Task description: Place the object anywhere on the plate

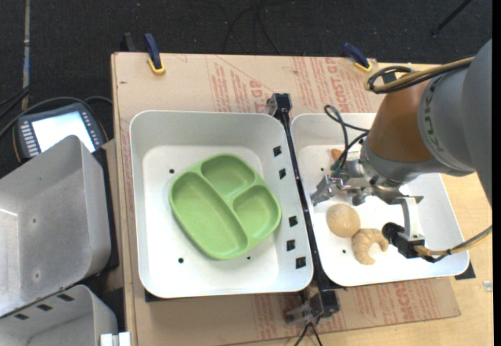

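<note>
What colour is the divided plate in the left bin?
Light green, plain with no pattern. The plate shows clearly in the camera view, lying in the left bin.

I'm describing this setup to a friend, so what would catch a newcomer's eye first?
The bright green divided plate lying in the left bin stands out most. Next comes the grey and orange arm reaching over the right bin, where a round bun and a croissant lie close together.

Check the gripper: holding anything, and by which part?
Cannot tell. The gripper sits just above the round beige bread roll in the right white bin; nothing visibly sits between its fingers.
</note>
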Controlling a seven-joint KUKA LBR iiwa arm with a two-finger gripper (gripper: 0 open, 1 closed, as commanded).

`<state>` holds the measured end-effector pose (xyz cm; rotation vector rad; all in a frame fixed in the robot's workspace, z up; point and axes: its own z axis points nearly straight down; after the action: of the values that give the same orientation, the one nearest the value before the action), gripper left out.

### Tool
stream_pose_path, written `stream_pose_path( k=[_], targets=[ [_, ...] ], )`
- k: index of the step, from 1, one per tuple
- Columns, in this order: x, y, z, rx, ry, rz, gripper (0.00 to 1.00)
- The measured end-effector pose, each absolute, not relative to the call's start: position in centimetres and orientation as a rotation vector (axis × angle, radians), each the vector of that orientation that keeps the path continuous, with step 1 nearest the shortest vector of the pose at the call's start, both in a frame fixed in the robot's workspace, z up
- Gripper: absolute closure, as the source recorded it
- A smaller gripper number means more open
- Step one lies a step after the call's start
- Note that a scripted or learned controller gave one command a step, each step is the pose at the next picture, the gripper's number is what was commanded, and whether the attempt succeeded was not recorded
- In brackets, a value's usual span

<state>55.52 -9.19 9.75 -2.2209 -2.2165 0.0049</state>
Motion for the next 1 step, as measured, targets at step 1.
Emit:
stream_pose_path(
  k=[1],
  targets=[
    [55.66,-9.2,11.1,-2.226,-2.217,-0.001,1.0]
  ],
)
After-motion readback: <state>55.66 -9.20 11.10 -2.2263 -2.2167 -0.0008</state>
